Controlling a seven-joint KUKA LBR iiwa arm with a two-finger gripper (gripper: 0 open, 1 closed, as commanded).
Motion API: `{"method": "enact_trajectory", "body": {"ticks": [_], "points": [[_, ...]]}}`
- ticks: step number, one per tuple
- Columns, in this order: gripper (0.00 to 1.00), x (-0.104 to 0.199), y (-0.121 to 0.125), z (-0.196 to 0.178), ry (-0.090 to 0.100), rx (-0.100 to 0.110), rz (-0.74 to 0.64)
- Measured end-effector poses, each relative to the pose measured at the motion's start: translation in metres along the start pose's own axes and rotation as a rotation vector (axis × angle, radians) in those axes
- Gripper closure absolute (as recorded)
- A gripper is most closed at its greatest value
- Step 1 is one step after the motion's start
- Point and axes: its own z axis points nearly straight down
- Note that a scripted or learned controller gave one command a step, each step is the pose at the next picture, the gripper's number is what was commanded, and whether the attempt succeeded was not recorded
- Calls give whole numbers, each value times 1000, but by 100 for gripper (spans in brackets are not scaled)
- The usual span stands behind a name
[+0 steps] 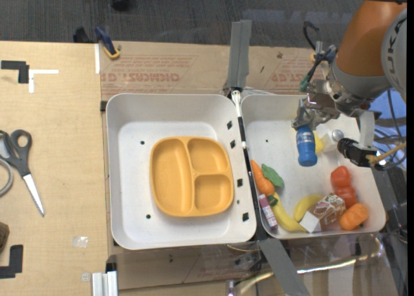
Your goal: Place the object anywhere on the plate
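Plate [192, 177]: smooth yellow-orange plastic, soft sheen, in the left bin.
Bins [123, 178]: white moulded plastic, smooth, lightly glossy.
Bench [48, 159]: pale wood-look board, matt, along the left edge.
Cardboard sheet [162, 72]: brown, matt, printed, at the bins' far edge.
Scissors [22, 165]: bright metal blades, grey handles.
Blue bottle [306, 147]: glossy plastic, yellow cap.
Banana [288, 217]: shiny yellow plastic, near corner of the right bin.
Arm [365, 36]: glossy orange shell, grey casing.
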Motion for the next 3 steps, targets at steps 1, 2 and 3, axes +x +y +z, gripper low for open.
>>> {"method": "enact_trajectory", "body": {"ticks": [1, 2, 3], "points": [[100, 64, 7, 44, 1, 0, -136], [100, 154, -8, 8, 1, -2, -153], [100, 218, -41, 5, 0, 0, -263]]}}
